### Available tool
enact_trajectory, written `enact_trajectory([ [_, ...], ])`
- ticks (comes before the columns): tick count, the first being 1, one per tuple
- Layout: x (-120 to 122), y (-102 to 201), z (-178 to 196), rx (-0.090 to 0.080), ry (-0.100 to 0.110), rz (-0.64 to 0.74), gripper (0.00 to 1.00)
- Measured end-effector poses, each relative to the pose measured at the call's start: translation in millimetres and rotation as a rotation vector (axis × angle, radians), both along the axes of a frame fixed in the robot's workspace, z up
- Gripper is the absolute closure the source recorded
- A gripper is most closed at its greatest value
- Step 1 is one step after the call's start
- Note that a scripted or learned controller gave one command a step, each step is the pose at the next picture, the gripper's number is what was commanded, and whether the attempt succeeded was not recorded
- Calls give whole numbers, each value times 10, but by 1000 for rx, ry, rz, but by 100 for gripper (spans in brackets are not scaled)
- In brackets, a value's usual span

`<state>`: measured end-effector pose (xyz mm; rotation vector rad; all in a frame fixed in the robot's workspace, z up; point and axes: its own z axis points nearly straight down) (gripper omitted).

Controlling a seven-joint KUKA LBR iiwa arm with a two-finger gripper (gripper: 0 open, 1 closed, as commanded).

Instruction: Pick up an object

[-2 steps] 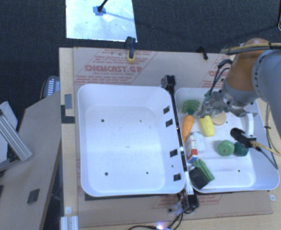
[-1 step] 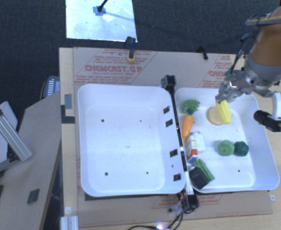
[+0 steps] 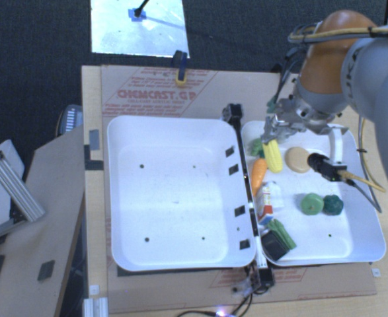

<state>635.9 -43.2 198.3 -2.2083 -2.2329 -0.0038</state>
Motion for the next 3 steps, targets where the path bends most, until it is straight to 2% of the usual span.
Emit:
enact_trajectory([
  [1, -6, -52, 12, -2, -1, -7, 0],
  [2, 53, -443, -1181, -3, 6, -13, 0],
  [3, 83, -419, -1003, -3, -3, -9, 100],
])
